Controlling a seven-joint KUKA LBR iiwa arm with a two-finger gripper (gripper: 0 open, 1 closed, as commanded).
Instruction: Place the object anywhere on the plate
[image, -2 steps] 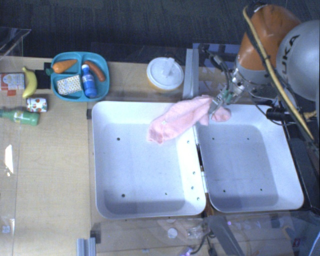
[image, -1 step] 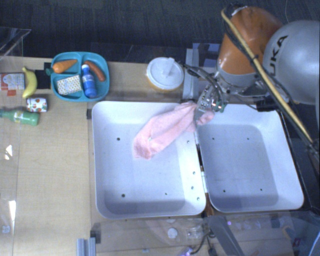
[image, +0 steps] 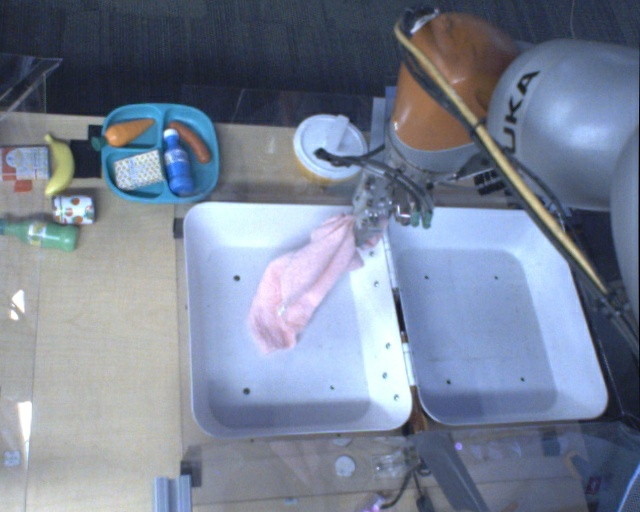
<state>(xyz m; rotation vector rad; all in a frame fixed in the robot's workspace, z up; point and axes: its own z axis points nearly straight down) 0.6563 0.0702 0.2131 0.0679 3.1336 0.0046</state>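
A pink cloth (image: 295, 290) hangs slantwise over the left bin (image: 230, 400). Its upper corner is lifted at the bin's far right corner and its lower end rests on the bin floor. My gripper (image: 370, 218) is shut on that upper corner, just above the divide between the two bins. The blue divided plate (image: 212, 150) stands on the bench beyond the left bin's far left corner. It holds a carrot (image: 130, 131), a sausage (image: 195, 143), a blue bottle (image: 178, 165) and a cracker-like piece (image: 137, 170).
A white and yellow cup (image: 328, 147) stands behind the bins, close to my wrist. A banana (image: 60, 165), a small can (image: 73, 209), a green bottle (image: 40, 234) and a card (image: 22, 165) lie at far left. The right bin (image: 500, 330) lies under the arm.
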